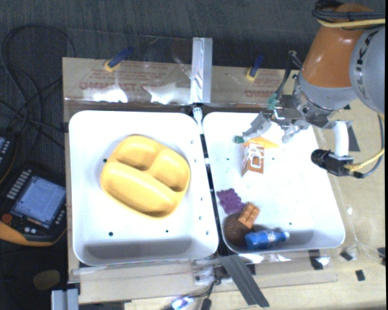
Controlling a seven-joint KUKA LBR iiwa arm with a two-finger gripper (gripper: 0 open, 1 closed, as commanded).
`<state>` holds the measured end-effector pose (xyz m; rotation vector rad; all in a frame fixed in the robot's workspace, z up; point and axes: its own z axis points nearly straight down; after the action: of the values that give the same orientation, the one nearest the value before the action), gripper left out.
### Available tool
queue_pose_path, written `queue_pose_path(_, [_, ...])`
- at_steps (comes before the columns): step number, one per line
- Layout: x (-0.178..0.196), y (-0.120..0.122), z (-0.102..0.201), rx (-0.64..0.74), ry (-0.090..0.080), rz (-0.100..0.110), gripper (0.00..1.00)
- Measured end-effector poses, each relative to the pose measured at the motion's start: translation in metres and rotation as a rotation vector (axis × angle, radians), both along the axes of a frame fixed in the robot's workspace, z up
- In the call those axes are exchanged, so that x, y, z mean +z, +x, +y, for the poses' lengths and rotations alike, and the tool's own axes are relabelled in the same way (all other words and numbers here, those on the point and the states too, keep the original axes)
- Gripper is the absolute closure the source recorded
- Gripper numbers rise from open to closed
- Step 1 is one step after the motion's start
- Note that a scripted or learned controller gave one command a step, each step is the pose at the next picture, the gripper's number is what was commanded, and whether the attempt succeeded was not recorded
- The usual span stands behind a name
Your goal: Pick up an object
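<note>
Claw (275, 129) spread, empty, just above orange-white packet (253, 156) at its 7 o'clock. Packet looks light, thin, crinkly; pinch across the narrow edges.

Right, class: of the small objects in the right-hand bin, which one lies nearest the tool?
The orange-and-white packet, just below the tool near the bin's far end. The purple piece, orange block and blue bottle cluster at the near edge.

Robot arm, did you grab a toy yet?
Not yet. The gripper hangs over the right bin, just above the orange-and-white packet, and I see nothing between its jaws. The purple toy, blue bottle and orange block lie untouched at the bin's near corner. Coming down, closing and lifting are all left.
</note>
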<state>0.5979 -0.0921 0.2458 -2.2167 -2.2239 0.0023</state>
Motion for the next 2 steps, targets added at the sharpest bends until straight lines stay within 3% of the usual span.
queue_pose_path(1, [-0.152, 0.022, -0.036, 0.305, -0.001, -0.002, 0.00])
queue_pose_path(2, [-0.141, 0.023, -0.035, 0.306, 0.002, -0.006, 1.00])
